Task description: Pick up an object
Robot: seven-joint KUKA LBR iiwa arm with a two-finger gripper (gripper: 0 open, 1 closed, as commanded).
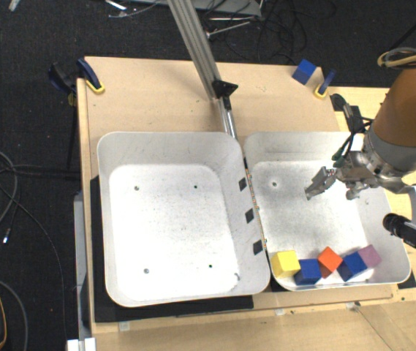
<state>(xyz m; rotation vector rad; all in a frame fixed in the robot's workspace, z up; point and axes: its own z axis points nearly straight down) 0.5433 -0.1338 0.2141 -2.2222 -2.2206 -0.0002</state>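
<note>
Grey arm (405, 123) slants over right bin (295, 163); gripper (323, 183) apparently parted, holding nothing.

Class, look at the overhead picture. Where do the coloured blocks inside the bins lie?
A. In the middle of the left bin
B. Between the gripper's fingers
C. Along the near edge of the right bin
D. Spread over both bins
C: the yellow block, two blue blocks, orange block and purple block sit in a row at the near edge of the right bin.

1. A dark speckled floor (25, 57) surrounds a pale wooden bench (156, 97).
2. Black cables (3, 196) loop across the floor at left.
3. A slanted metal pole (193, 39) crosses the bench's far edge.
4. Clamps (83, 75) grip the far corners; a blue block (304, 71) sits near one.
</note>
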